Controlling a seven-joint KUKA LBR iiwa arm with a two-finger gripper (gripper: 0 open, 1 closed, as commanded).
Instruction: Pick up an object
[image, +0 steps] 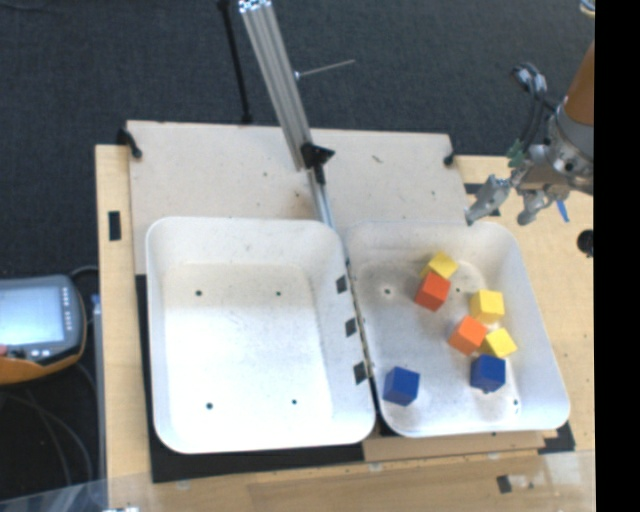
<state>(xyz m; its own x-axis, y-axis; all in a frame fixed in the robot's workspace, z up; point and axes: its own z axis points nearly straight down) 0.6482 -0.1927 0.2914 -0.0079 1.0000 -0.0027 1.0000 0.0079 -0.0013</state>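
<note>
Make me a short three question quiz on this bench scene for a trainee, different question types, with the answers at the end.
1. True or false: the pincer is above the far edge of the right bin, with nothing between its fingers.
2. How many cubes lie in the right bin? A) four B) five C) seven
3. Fill in: the blue cube lying apart from the cluster sits near the bin's ____ wall, the one beside the left bin.

Key
1. True; the fingers are spread.
2. C: three yellow, two orange, two blue.
3. Left.
</note>
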